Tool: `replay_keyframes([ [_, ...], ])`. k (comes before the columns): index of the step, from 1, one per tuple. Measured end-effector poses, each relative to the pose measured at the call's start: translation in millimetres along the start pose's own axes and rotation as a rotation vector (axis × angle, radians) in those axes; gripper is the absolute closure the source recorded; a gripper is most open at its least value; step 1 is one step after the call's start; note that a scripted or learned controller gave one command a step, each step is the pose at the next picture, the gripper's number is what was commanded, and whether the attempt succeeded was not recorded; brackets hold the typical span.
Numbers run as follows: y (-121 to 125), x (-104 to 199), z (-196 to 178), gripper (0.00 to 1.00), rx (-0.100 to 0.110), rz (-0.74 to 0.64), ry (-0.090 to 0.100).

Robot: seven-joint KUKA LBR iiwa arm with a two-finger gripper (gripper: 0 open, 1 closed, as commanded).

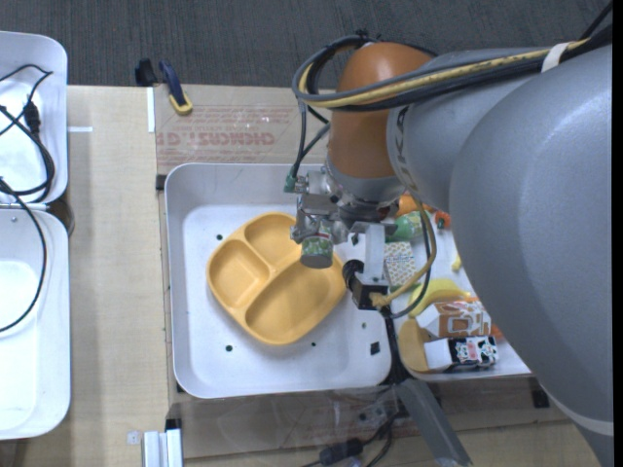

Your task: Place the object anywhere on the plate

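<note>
A yellow plate (268,282) with three compartments lies in the white bin (195,290) at the middle of the view. My gripper (316,244) hangs over the plate's upper right rim, under the orange wrist band. It is shut on a small grey-green round object (316,252), which sits between the fingertips just above the plate's rim. The arm's grey bulk hides most of the bin to the right.
Beside the plate's bin, the right bin holds several items: a yellow piece (440,295), a small carton (465,337), a patterned packet (399,261). A blue-handled clamp (175,88) lies on the cardboard behind. Black cables (29,154) cross the white tub at far left.
</note>
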State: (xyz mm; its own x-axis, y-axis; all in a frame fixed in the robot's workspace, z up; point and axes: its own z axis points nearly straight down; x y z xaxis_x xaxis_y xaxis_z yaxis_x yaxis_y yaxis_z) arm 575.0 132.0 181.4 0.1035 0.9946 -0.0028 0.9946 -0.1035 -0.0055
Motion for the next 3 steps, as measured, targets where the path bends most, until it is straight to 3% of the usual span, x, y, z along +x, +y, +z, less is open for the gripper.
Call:
replay_keyframes([
  [1,0.1,-0.3,-0.1,0.00,0.000,0.000,0.000],
  [2,50.1,50.6,-119.7,0.00,-0.004,0.045,-0.001],
  [3,73.5,101.5,-206.3,0.00,-0.003,0.216,-0.001],
])
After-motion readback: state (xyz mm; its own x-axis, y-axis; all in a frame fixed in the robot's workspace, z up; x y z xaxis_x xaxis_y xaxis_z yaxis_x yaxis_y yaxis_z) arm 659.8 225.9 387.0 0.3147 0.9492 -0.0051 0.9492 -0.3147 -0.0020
